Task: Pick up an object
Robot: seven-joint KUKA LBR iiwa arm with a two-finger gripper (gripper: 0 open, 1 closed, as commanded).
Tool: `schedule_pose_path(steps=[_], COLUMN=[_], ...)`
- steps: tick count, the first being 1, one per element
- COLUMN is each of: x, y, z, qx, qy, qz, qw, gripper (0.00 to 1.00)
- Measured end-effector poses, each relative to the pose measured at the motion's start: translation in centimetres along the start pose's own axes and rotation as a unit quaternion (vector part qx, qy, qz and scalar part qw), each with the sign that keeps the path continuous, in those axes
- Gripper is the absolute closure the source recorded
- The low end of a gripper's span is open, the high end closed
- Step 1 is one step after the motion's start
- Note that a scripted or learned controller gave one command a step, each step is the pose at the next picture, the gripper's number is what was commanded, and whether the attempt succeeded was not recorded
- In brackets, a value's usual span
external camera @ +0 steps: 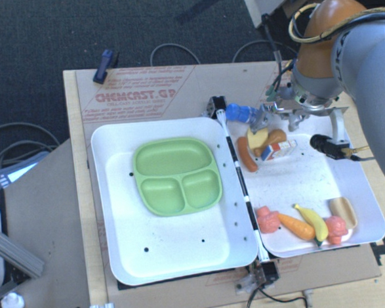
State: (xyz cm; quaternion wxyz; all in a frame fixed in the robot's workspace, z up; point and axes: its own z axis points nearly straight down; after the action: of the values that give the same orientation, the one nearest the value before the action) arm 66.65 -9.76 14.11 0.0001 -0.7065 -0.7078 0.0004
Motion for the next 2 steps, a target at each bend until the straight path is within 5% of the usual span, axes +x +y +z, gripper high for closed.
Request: schedule_pose_path(steps=[1,2], x=[0.3,-0.5], y=[0.0,-4.5], z=[4.5,5.7], qx=[0.000,0.000], qy=[0.000,0.000], qz=[0.001,0.001], qw=[1.0000,1.0000], gripper=[0.00,0.00])
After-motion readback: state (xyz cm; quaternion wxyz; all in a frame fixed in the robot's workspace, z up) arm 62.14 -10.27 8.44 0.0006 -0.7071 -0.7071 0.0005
